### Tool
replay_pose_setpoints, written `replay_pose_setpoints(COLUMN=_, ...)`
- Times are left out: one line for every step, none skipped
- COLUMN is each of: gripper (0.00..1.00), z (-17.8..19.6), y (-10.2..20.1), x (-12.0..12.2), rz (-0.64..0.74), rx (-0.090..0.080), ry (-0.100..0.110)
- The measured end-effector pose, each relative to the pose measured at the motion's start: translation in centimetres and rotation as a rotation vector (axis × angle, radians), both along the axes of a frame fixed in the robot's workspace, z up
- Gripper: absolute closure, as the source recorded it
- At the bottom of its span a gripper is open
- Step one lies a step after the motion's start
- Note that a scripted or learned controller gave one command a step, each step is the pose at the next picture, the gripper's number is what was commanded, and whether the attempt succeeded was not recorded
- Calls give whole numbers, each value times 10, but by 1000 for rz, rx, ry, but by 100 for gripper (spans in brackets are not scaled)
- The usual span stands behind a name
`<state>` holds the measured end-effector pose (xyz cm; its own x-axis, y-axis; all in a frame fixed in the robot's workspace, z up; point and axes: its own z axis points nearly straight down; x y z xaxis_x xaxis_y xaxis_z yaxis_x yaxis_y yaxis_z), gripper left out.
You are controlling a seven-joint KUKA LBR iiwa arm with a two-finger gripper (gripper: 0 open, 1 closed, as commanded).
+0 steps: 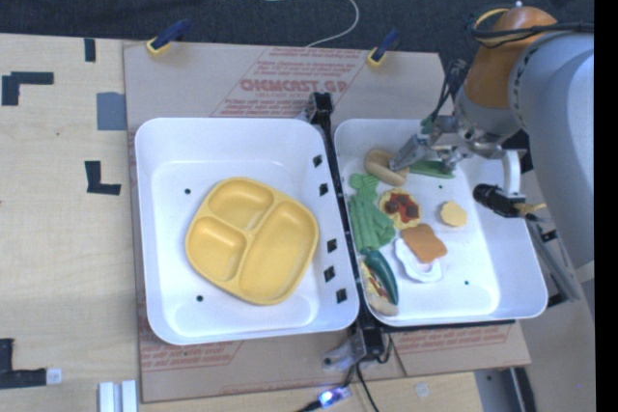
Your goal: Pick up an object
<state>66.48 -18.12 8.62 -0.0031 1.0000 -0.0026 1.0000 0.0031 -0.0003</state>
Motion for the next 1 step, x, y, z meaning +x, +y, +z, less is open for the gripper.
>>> replay_pose_setpoints(gripper=100, z=14, y=1, x=1, rz=1, rx=1, ry=-1)
